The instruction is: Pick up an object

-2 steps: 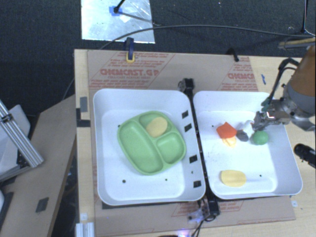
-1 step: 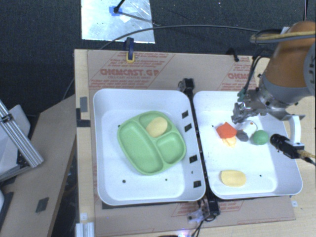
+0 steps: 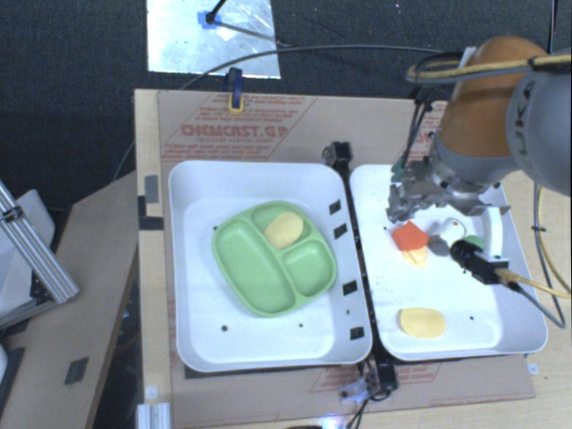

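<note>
In the right bin (image 3: 518, 320), my gripper (image 3: 399, 209) hangs low over the back left part of the floor. Just in front of it lies an orange-red block (image 3: 410, 236), with a small yellow-orange piece (image 3: 416, 257) touching its near side. The block lies apart from the gripper, on the bin floor. A flat yellow oval (image 3: 422, 322) rests near the bin's front wall. A small green thing (image 3: 473, 241) peeks out to the right of the block, partly hidden by the robot.
The left bin (image 3: 201, 329) holds a green divided plate (image 3: 259, 271) with a pale yellow lump (image 3: 285, 229) in its back compartment. A black divider (image 3: 355, 266) runs between the bins. The arm (image 3: 487, 105) looms over the right bin's back.
</note>
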Motion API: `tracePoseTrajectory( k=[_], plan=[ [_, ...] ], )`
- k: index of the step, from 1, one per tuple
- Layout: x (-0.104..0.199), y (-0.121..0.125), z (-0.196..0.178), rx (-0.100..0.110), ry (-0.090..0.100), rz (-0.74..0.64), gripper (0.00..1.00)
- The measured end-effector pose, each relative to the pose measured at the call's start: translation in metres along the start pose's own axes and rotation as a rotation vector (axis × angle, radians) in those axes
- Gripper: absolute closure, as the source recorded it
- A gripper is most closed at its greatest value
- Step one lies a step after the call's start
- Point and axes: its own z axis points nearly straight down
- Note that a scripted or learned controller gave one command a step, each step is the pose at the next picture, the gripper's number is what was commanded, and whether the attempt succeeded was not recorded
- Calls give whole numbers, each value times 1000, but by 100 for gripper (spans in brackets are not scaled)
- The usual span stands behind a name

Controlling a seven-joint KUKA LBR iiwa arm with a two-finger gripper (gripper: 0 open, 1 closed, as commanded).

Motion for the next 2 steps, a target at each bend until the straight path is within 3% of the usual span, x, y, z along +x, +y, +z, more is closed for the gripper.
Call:
tracePoseTrajectory(
  k=[1, 2],
  plan=[
    [53, 20, -8, -3, 1, -1, 100],
    [100, 40, 8, -1, 0, 0, 100]
  ],
)
